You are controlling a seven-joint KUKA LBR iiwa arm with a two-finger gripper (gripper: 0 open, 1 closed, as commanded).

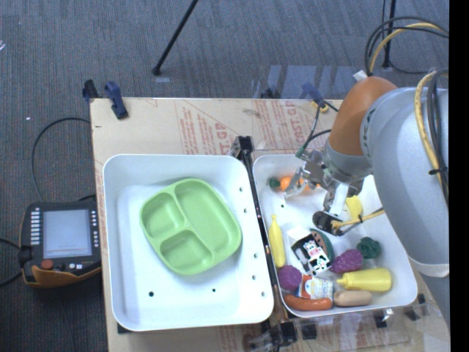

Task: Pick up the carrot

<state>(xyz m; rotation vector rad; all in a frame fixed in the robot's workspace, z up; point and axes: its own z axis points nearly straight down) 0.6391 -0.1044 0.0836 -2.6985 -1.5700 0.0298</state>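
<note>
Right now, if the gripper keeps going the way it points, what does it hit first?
Probably the small orange carrot near the right white bin's far-left corner; the gripper points at it, though depth is unclear.

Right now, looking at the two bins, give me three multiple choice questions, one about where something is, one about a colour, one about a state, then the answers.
1. Where is the divided plate?
A. in the left bin
B. in the right bin
C. on the floor

2. What colour is that plate?
A. red
B. light green
C. blue

3. How does the squeeze bottle sit in the right bin?
A. upright
B. lying on its side
C. hanging from the gripper

Answers:
1 A, it lies alone inside the left bin.
2 B, all three compartments are light green.
3 B, the yellow bottle lies flat near the bin's front, beside the purple toys.
</note>
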